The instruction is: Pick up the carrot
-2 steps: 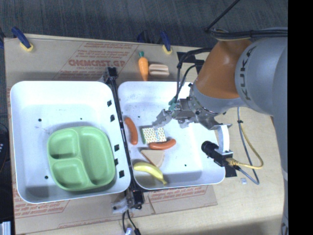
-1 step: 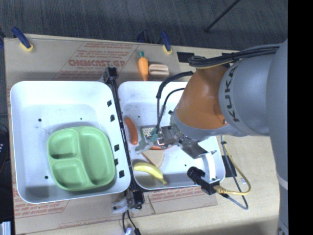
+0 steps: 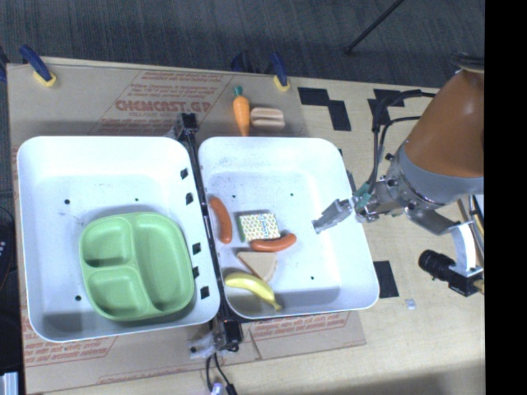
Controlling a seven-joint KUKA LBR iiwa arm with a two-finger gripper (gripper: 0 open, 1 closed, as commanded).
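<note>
carrot (image 3: pixel 240 113) lies on bench behind right bin (image 3: pixel 333 159).

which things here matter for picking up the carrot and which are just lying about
Belongs to the job:
carrot, on the bench behind the right bin
gripper, over the right bin

Just lying about:
bun beside the carrot
two sausages, patterned block, bread slice, banana, all in the right bin
green tray in the left bin

My arm (image 3: pixel 440 146) reaches in low, its hand (image 3: pixel 332 216) hanging over the right bin's (image 3: pixel 284 151) right side, nothing gripped.
</note>
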